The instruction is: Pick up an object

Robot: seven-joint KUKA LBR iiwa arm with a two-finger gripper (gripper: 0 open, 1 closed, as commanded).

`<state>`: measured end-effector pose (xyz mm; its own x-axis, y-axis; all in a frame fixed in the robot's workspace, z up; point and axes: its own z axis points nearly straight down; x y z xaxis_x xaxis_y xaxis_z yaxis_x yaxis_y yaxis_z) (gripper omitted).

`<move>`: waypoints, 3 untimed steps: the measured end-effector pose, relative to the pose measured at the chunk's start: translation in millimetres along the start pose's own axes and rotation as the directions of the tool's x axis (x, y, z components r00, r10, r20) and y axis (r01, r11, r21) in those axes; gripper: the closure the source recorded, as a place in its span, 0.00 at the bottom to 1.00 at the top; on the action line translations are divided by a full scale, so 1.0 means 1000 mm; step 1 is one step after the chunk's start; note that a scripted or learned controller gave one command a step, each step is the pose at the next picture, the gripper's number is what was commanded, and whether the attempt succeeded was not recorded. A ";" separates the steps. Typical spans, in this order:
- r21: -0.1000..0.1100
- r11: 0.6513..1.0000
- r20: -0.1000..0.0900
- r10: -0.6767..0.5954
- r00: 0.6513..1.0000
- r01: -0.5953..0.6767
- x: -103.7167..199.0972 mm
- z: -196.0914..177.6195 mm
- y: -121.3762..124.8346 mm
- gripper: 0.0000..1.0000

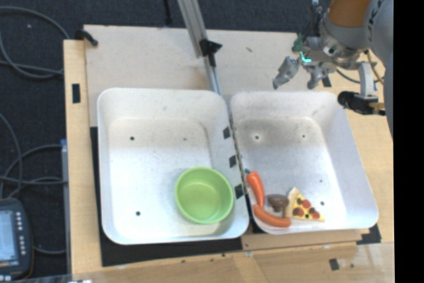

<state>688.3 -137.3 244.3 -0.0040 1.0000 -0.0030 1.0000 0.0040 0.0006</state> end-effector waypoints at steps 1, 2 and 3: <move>0.005 1.000 0.000 0.004 1.000 -0.004 -0.001 0.063 -0.001 0.00; 0.004 1.000 0.000 0.001 1.000 -0.001 0.000 0.106 0.000 0.00; 0.006 1.000 0.001 0.001 1.000 -0.001 -0.002 0.145 -0.001 0.00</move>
